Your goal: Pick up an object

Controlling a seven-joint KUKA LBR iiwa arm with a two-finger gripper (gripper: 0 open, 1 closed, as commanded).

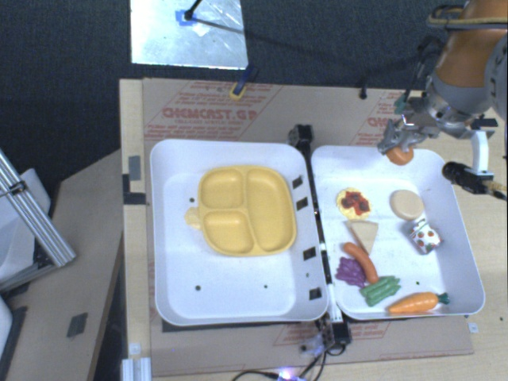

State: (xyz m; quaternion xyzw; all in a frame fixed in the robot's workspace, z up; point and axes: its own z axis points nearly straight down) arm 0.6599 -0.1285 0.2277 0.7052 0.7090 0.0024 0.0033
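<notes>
My gripper [399, 143] pinches a small orange piece [401, 156] just beneath the fingers — a shallow hold, I judge — one jolt could drop it.

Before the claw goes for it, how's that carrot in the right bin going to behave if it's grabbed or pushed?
The carrot looks like a smooth molded toy, so probably stiff, light and a bit slippery. Its rounded, tapered body lies flat near the right bin's front wall, so a push may roll or pivot it. The green bean piece beside it could get nudged too.
</notes>
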